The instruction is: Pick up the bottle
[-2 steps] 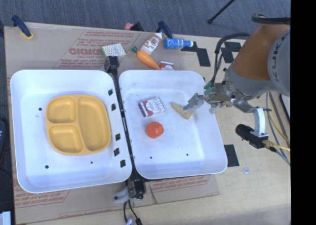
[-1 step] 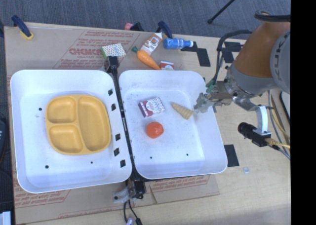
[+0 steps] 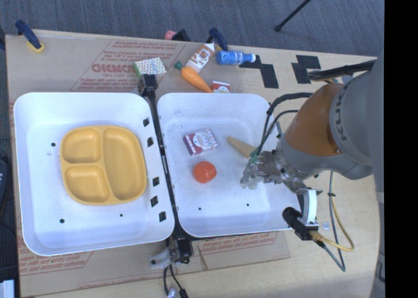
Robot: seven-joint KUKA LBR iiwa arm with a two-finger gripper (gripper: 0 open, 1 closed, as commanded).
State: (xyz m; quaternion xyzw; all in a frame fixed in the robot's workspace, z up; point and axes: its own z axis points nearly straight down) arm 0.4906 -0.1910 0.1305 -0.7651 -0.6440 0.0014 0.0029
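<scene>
Low: gripper (image 3: 251, 174) in right bin (image 3: 261, 215), bottle (image 3: 234, 58) behind.

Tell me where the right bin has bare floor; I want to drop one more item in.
Right bin: bare floor runs along its front, below the tomato, and along its back wall above the box. It is crowded on the right side, where the hand sits by the wooden piece. In the left bin, the yellow tray fills the middle.
</scene>
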